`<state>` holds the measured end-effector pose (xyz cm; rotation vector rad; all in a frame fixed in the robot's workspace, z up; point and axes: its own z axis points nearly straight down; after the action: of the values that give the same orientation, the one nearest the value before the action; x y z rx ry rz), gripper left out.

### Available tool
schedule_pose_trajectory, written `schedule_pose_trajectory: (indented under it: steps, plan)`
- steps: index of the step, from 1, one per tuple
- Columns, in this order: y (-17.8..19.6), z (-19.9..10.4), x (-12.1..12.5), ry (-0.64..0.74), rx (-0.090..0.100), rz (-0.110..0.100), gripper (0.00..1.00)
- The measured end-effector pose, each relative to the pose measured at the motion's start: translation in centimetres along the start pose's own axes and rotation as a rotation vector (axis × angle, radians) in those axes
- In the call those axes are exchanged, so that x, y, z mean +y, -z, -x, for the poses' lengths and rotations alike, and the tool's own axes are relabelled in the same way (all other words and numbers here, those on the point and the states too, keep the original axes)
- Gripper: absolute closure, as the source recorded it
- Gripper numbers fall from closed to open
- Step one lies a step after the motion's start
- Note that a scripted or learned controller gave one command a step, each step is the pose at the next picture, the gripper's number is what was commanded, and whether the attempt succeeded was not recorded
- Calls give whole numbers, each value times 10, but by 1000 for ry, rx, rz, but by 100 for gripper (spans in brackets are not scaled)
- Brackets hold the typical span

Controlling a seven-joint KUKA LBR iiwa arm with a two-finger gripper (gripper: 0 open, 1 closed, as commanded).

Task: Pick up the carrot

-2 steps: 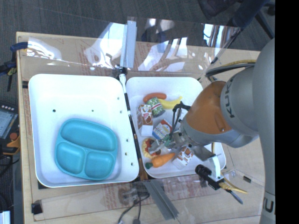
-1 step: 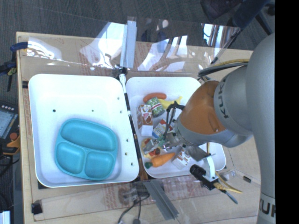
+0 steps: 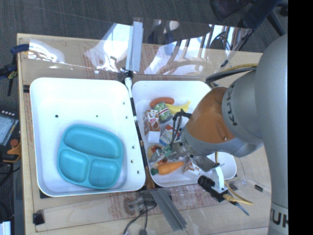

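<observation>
I count one carrot (image 3: 168,168) near the right bin's (image 3: 142,89) front edge, one blue tray (image 3: 90,155) left of it. The claw's opening I cannot tell.

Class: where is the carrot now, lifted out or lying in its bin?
Lying in the bin: the carrot rests flat among clutter near the right bin's near edge.

Arm (image 3: 230,121) reaches in from right over right bin (image 3: 142,89), w/ carrot (image 3: 168,168) lying at bin's near edge among small clutter. Left bin (image 3: 44,89) holds a blue divided tray (image 3: 90,155).
</observation>
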<state>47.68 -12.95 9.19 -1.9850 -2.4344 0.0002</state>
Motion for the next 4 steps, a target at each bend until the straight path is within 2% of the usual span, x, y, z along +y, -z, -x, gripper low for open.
schedule_pose_trajectory:
  steps: [1, 2, 3, 4]
  plan:
    - [11, 1, 1, 3, -1, 1, 100]
    - [-1, 2, -1, -424, 0, -1, 100]
    - [-1, 2, -1, -424, 1, -1, 0]
    - [-1, 11, -4, -49, 5, -5, 0]
